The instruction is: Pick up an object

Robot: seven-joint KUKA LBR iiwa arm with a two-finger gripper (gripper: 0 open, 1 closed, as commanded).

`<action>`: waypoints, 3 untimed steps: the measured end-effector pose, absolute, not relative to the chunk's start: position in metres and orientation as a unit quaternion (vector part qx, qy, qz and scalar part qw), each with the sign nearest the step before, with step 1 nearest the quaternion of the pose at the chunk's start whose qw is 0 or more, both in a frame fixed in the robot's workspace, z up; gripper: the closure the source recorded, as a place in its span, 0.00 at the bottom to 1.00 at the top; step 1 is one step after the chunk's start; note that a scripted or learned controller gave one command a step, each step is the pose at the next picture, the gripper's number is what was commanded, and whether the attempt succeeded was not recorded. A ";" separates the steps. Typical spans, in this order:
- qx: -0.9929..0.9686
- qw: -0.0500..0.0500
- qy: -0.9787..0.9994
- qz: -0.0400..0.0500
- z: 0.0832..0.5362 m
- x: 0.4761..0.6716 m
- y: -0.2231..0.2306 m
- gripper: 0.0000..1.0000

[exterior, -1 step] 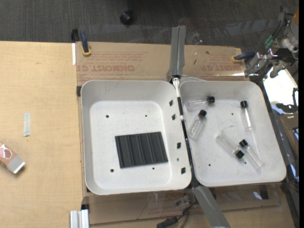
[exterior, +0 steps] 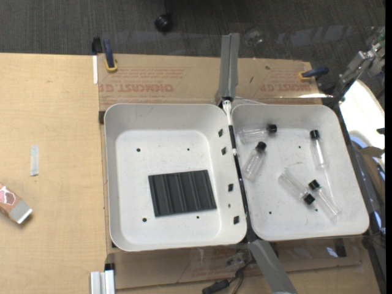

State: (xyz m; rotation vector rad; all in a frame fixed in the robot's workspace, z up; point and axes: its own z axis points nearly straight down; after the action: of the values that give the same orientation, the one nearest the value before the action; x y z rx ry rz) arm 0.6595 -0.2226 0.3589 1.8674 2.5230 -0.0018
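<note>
Working from the near edge of the worktop, the right bin [exterior: 358, 225] holds my choices: a huddle of clear, black-capped vials [exterior: 309, 192] at its 5 o'clock, touching or crossing one another, a poor first pick. Beside it, the left bin [exterior: 122, 225] carries a flat ribbed panel [exterior: 182, 192], probably too low to grip.

Farther back a slanted vial [exterior: 253, 159] lies at 9 o'clock near the wall. Better is the lone vial [exterior: 316, 149] at 1 o'clock, with bare floor around it. I judge I should come straight down over its mid-body and close across its narrow width, since it may roll.

What I take for my claw [exterior: 366, 59] hangs beyond the bin's far right corner, at 1 o'clock from that lone vial and well apart. Whether it is released or clenched I cannot tell.
</note>
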 end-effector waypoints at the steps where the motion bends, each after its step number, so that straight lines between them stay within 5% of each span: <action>1: 0.593 0.002 0.805 -0.001 0.367 0.661 -0.221 1.00; 2: 0.706 0.000 0.708 -0.001 0.441 0.660 -0.222 1.00; 3: 0.737 0.000 0.676 -0.001 0.441 0.660 -0.222 1.00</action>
State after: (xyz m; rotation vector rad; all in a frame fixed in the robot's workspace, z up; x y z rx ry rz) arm 0.6596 -0.2220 0.4410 2.3150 2.1226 -0.0024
